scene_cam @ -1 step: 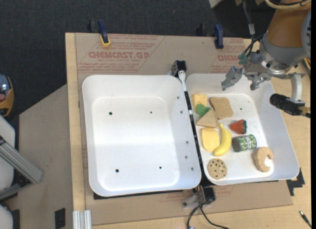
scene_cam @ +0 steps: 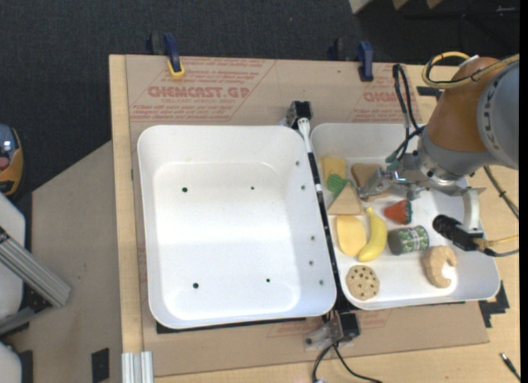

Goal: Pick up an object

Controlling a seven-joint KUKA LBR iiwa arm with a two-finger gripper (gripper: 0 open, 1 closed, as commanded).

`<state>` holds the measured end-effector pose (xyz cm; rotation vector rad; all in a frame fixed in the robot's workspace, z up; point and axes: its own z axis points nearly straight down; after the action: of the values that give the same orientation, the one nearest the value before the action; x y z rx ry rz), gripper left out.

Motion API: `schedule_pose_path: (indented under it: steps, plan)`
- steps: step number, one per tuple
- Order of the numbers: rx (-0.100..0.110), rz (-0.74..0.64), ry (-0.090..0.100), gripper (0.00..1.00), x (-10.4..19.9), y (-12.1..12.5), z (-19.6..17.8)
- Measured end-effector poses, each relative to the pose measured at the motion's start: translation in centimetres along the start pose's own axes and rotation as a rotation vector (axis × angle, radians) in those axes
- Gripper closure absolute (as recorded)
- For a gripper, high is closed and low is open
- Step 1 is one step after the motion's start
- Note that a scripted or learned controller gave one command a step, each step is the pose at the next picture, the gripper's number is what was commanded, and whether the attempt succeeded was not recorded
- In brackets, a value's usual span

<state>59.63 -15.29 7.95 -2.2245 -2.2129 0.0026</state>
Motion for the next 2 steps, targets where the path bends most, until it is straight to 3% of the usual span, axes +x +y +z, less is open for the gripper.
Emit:
schedule_pose_path:
  steps: [1, 2]
  plan:
    - [-0.014, -0.003, -0.002, 1.0, 0.2, 0.5, -2.0]
    - [-0.001, 0.0, -0.001, 1.0, -7.0, -2.1, -0.5]
